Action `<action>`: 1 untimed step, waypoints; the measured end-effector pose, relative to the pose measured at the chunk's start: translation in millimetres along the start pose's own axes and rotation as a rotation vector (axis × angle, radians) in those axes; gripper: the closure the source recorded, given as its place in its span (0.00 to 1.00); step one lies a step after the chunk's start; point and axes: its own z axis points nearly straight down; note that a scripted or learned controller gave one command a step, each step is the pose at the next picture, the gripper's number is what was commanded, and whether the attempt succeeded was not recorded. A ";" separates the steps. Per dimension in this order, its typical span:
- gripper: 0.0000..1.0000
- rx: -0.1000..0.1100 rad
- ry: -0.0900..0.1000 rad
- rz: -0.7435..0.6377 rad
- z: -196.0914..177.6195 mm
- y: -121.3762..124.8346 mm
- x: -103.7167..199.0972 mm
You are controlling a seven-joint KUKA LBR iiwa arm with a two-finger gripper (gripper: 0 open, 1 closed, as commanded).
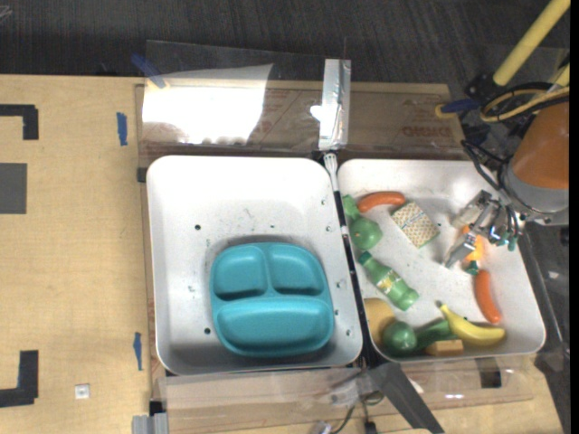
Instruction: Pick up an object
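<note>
My gripper (473, 235) reaches in from the right and hangs low over the right part of the right bin (534, 319). A small orange piece (473, 259) lies right under it; I cannot see whether they touch. Close by on the bin floor are a red-orange sausage (488, 297), a yellow banana (472, 327) and a speckled beige block (414, 224). Further left lie an orange sausage (381, 200), a green pepper-like toy (365, 234) and a green bottle (390, 280).
A round green fruit (398, 336) and a yellow piece (373, 313) sit in the right bin's front left corner. The left bin (181, 197) holds a teal divided plate (270, 298). Yellow and black cables (507, 98) hang at the back right.
</note>
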 end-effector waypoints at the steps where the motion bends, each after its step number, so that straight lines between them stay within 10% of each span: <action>1: 0.00 -0.003 0.000 0.075 -0.7 -13.3 25.4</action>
